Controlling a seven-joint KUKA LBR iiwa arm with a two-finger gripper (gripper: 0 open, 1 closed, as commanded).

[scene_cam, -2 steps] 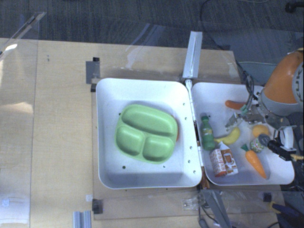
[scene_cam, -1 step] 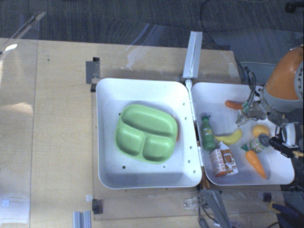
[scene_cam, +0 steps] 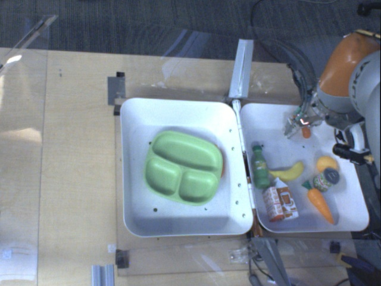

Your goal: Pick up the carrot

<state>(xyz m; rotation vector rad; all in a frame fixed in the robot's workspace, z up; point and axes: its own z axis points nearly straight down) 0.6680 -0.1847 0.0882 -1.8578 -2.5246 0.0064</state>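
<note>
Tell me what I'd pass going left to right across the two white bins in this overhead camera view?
Green divided plate in the left bin → green bottle → small red-and-white carton → banana → carrot.

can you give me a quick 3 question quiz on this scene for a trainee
1. True or false: the carrot lies in the same bin as the green plate.
2. Which item lies closest to the carrot? A) green bottle B) banana C) small jar
3. Fill in: the hand is over the ____ corner of the right bin, apart from the carrot.

Key: 1 false; 2 C; 3 far
</note>
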